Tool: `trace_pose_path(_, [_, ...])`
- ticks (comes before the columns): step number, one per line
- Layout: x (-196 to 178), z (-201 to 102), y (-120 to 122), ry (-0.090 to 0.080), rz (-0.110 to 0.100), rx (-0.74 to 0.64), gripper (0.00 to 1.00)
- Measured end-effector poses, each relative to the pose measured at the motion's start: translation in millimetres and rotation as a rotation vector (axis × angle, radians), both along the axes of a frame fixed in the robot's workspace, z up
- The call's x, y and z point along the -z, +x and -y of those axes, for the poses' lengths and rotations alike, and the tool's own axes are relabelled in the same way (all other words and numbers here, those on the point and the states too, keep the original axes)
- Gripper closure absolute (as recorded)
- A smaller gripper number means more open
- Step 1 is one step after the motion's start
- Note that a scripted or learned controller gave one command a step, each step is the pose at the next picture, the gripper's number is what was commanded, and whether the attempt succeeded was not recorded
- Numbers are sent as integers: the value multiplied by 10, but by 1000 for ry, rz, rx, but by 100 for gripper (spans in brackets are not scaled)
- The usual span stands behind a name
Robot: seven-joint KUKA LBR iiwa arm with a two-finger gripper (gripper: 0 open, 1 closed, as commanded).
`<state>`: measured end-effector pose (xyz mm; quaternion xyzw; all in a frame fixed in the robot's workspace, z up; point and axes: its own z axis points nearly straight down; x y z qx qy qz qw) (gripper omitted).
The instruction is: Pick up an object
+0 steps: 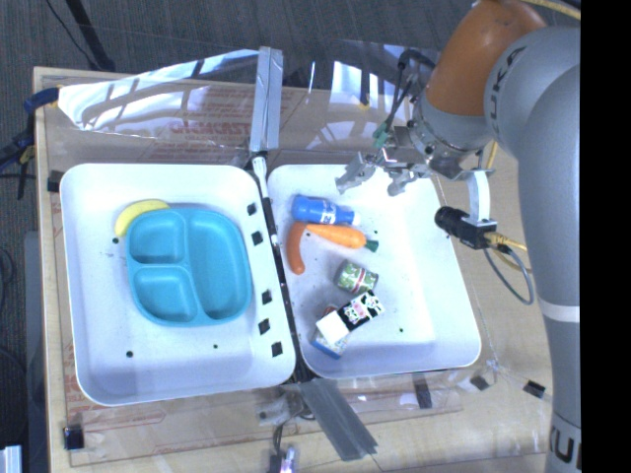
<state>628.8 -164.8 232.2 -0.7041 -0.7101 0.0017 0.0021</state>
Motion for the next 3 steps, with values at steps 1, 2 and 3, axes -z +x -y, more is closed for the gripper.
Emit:
trace_pose_path(1, [1413, 271, -77, 1, 2, -71, 0])
trace_pose_path(2, [1314, 263, -74, 1, 0, -75, 100])
trace_pose_path(3, [430, 435, 292, -1, 6, -151, 100])
